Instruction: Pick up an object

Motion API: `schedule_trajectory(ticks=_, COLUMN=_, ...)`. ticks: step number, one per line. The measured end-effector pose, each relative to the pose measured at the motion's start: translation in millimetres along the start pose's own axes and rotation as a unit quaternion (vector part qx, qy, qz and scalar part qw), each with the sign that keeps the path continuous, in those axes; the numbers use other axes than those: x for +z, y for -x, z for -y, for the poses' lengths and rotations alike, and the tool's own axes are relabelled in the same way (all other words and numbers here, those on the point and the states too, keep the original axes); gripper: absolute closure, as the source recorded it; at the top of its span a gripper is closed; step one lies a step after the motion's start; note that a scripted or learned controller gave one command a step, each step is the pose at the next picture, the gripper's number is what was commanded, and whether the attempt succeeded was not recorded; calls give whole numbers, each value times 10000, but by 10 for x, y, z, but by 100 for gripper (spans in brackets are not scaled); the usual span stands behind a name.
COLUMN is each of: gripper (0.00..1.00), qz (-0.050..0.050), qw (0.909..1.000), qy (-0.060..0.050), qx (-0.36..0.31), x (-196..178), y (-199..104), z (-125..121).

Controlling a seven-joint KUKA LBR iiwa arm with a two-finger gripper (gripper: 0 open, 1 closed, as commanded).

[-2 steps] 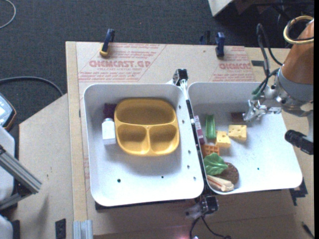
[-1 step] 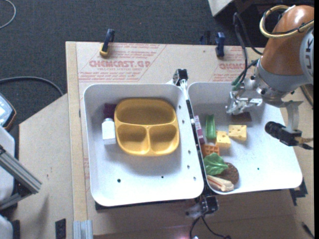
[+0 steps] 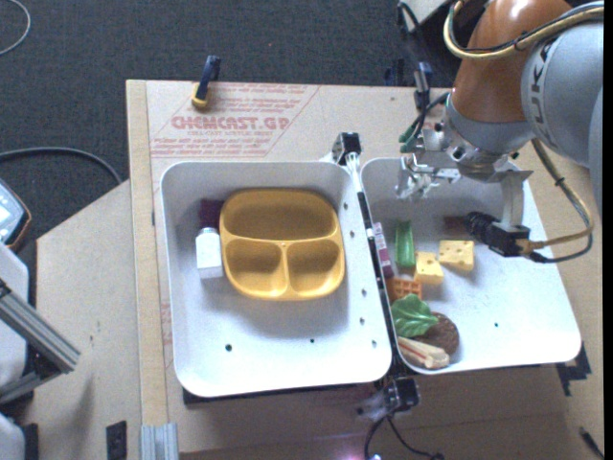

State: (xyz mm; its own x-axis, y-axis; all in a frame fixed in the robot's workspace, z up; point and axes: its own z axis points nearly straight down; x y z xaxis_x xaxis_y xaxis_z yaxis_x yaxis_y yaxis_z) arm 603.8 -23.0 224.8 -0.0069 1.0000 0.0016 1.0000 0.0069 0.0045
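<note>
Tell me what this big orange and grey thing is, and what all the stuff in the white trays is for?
That is a robot arm. One camera above the bench looks down at it. Its gripper, a small claw, hangs over the right bin; I see nothing in it. That bin has toy food: cheese, a green pepper, a waffle, lettuce, a cookie. The left bin has a yellow plate with a small white bottle beside it. The robot's job is picking something up.
</note>
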Motion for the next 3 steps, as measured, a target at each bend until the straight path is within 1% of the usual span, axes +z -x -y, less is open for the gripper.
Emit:
schedule_trajectory(ticks=1, gripper=100, qz=2, qw=10000, qy=-4, qx=7, x=87, y=-449, z=-171)
schedule_trajectory(ticks=2, gripper=100, qz=-5, qw=10000, qy=6, qx=-1, x=-56, y=-1010, z=-414)
schedule_trajectory(ticks=3, gripper=100, qz=9, qw=10000, qy=-39, qx=31, x=97, y=-1033, z=-413)
